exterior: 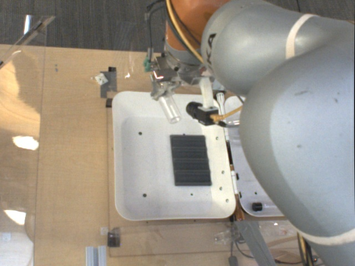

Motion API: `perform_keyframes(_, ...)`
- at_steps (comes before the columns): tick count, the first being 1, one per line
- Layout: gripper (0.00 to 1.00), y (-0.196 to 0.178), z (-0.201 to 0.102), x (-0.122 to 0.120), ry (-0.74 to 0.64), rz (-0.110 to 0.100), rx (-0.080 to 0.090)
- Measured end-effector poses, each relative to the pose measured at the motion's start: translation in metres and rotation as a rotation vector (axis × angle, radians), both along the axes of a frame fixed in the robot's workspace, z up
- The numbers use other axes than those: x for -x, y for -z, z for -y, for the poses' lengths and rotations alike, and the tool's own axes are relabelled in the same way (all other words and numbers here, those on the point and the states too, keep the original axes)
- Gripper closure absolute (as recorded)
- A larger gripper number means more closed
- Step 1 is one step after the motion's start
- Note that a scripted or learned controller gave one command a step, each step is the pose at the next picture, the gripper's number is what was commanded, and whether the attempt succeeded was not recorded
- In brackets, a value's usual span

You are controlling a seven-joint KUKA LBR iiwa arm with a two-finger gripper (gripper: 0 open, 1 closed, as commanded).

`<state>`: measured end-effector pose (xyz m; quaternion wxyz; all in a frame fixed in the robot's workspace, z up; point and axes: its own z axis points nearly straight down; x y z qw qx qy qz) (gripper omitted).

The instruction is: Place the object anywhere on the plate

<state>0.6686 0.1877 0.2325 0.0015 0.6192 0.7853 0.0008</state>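
One gripper (168,101) at upper centre, over the far edge of the left bin (128,170), open or closed impossible to tell, nothing seen held. Just below, mid-frame, a dark ribbed slab (191,160), probably the plate; at lower right, in the right bin (248,195), a small black piece (256,206), perhaps the object, beside the arm (299,148). Risk: closing on air, or dropping beside the slab, given so small a piece to grasp.
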Motion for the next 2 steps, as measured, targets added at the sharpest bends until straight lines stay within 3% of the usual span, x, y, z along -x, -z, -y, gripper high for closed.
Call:
perform_keyframes(1, 1.0, 0.057, -0.017, 0.001, 0.617, -0.003, 0.0)
perform_keyframes(2, 1.0, -0.003, -0.048, 0.0, 0.106, 0.0, -0.002)
